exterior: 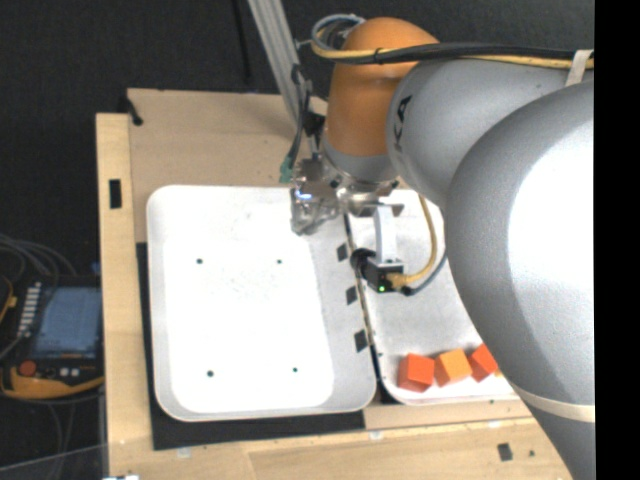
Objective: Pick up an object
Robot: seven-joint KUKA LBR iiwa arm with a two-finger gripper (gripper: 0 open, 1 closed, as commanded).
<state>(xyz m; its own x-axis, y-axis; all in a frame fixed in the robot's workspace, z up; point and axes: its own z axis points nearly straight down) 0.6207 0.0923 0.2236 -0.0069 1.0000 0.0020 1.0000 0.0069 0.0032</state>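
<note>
A pale wooden desk [200,138] is seen beneath the end effector [318,206], with dark floor [60,48] behind and left of it, where cables [30,258] lie.

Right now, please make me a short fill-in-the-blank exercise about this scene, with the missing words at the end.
1. The blocks in the right bin are coloured ____.
2. The number of blocks visible there is ____.
3. The tool hangs over the upper right corner of the ____ bin.
4. The blocks lie at the edge of their bin ____ to the camera.

Missing words: orange; three; left; nearest
</note>
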